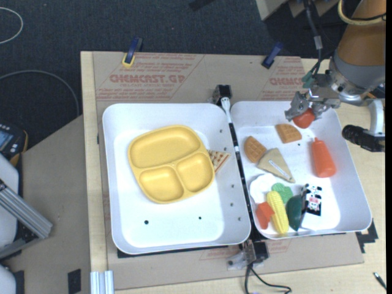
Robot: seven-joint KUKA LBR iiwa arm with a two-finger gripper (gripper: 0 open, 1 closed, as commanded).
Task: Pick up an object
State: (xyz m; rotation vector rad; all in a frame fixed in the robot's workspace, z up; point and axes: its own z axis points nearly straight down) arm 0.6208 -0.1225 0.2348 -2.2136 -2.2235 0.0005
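Yellow divided plate point(168, 163) in left white bin point(116, 182).

The claw point(304, 113) grips a red toy point(304, 119) above the right bin point(355, 192).

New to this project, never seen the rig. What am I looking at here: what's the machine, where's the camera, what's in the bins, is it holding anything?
One camera sits above the bench and looks down at a slant. The grey arm with the orange band is a robot arm reaching in from the right. Its gripper hangs over the back of the right bin, with a small red object between its fingers, so it seems to hold it.

The left bin holds a yellow divided plate, with a waffle-patterned wedge at its right edge.

The right bin holds toy food: an orange carrot, a tan cracker, a bread roll, a pale wedge, and a white plate with corn, something green and a small black-and-white cow figure.
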